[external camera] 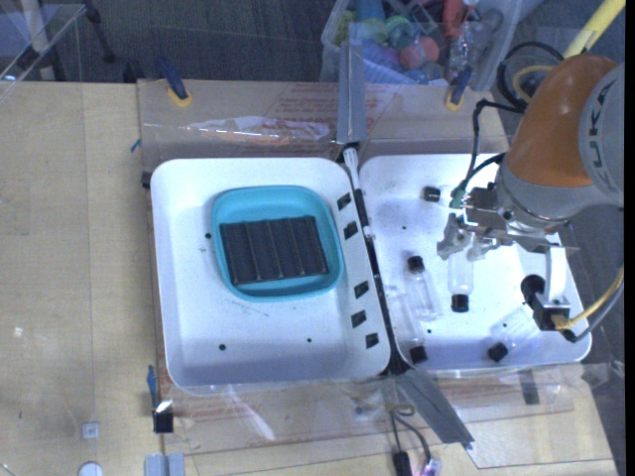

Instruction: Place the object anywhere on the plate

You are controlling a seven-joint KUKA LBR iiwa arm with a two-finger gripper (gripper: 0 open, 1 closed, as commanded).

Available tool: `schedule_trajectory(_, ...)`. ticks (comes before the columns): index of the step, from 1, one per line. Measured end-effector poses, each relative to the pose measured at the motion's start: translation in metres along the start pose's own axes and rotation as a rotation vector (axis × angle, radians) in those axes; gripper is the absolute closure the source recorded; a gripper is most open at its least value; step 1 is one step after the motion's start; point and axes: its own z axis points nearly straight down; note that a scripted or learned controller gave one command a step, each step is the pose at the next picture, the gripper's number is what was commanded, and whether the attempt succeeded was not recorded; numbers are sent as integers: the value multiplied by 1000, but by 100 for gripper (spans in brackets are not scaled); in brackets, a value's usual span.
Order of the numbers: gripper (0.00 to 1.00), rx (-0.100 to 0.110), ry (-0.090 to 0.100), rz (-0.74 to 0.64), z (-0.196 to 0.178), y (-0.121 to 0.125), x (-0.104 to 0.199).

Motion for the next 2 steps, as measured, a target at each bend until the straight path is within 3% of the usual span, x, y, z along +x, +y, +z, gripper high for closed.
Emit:
schedule_trajectory(1, 0, 0, 0, 0, 0, 0, 0)
schedule_trajectory(2, 0, -2, 0, 60, -8, 99, -33)
